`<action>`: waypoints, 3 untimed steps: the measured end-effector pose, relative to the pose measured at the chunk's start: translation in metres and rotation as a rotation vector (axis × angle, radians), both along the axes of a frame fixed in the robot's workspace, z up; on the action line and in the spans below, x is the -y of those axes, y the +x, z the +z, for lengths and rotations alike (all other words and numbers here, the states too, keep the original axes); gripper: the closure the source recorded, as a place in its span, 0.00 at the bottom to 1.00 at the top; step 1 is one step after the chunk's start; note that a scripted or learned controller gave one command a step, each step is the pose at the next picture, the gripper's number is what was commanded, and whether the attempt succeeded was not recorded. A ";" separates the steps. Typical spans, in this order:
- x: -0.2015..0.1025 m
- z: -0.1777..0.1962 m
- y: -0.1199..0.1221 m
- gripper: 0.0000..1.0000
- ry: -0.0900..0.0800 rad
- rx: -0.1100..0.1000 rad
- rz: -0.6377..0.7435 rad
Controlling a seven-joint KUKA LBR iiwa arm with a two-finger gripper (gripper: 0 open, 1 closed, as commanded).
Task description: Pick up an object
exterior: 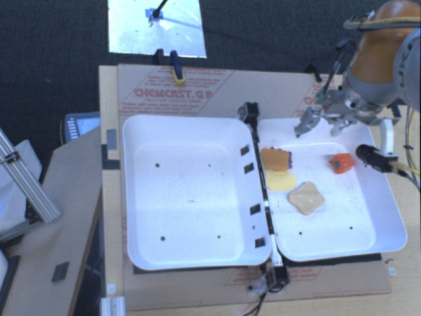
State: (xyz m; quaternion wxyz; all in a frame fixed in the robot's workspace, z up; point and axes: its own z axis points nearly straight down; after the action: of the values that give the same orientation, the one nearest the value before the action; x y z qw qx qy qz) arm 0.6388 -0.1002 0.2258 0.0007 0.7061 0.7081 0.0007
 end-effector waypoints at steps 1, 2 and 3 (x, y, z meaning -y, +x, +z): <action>-0.064 -0.044 -0.026 0.00 0.002 -0.005 0.006; -0.060 -0.030 -0.024 1.00 0.000 0.001 0.002; -0.117 0.080 -0.033 1.00 0.003 0.011 0.008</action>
State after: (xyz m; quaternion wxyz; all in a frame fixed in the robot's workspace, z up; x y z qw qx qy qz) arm 0.6057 0.0172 0.3057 0.0038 0.7032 0.7110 0.0057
